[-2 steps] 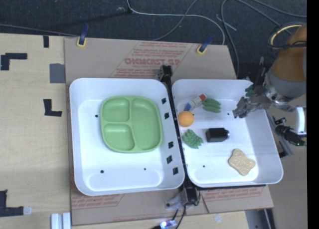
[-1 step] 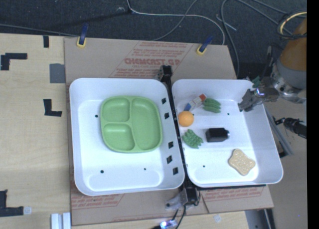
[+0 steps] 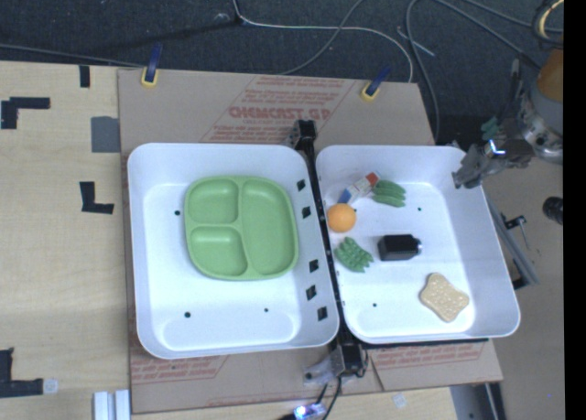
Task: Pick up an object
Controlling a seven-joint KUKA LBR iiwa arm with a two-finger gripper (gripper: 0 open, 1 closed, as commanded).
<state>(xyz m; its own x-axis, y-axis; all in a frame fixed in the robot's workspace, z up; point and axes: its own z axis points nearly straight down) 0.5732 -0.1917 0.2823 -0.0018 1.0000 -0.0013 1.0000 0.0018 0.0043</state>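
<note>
- Nothing has been picked up yet, I think: the claw (image 3: 469,174) hangs over the right bin (image 3: 485,253) at its far right edge, and I cannot tell how it is set.
- Every toy lies in that bin (orange ball (image 3: 341,218), black block (image 3: 399,247), tan biscuit (image 3: 444,297)).
- Reaching down and grabbing are left.

A divided tray (image 3: 242,227) lies in the left bin (image 3: 156,317), small items in the right bin (image 3: 490,313)
</note>
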